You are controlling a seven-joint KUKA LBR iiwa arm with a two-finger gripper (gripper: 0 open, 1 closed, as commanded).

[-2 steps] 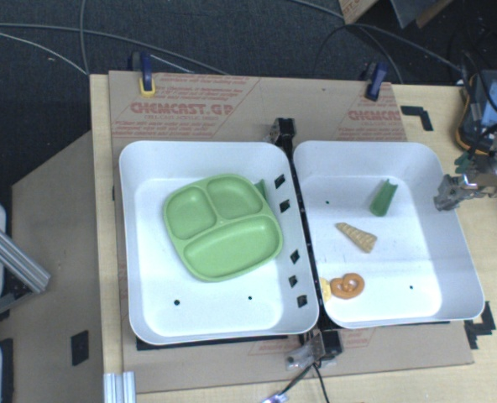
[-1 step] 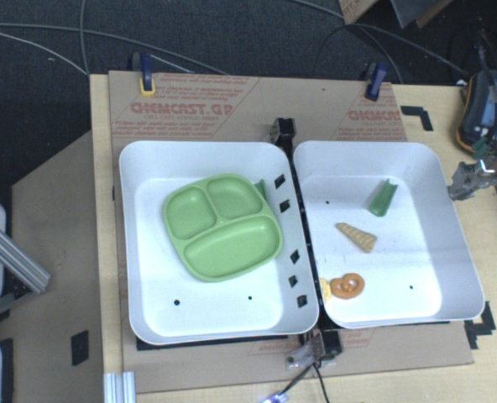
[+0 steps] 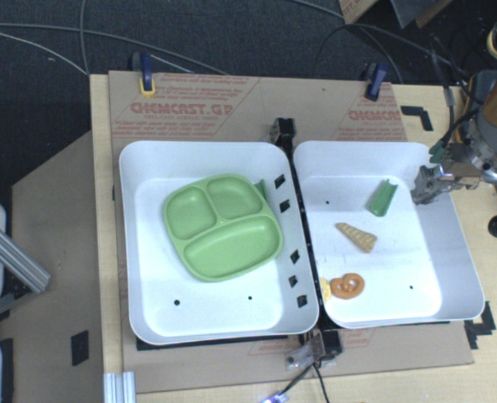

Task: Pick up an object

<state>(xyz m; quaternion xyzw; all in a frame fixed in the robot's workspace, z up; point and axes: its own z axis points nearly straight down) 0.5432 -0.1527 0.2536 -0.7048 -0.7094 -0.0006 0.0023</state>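
The arm [image 3: 492, 133] was cut off by the right edge. The gripper [image 3: 425, 185] was too small and blurred to make out. A small yellow piece [image 3: 325, 290] beside the pretzel [image 3: 347, 286] stayed unidentifiable.

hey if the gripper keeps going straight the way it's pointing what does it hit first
Probably the green block. The gripper sits at the right bin's far right side, pointing left across it, and the block lies nearest in that line. Its height above the bin is unclear.
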